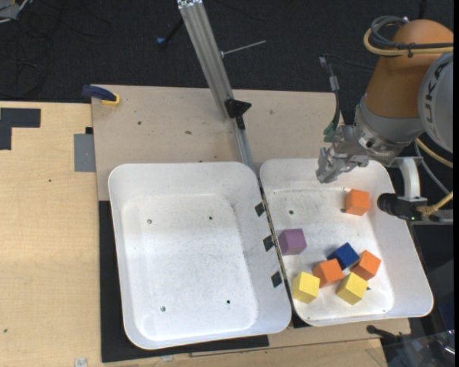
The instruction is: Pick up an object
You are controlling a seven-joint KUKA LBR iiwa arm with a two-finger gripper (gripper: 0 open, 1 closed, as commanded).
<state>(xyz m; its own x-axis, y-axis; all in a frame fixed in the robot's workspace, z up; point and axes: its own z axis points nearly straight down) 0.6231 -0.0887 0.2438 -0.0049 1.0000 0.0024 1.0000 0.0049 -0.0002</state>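
Right bin (402,297): purple cube (292,241) near the divider; blue cube (346,254), two orange cubes (328,271) (367,264) and two yellow cubes (306,287) (352,288) clustered at near side. Lone orange cube (357,202) far right, edges roughly square to bin walls, no long axis. Gripper (333,165) above far edge, just left of and beyond that cube, apart from it. Finger spread: cannot tell. Left bin (138,197) beside.
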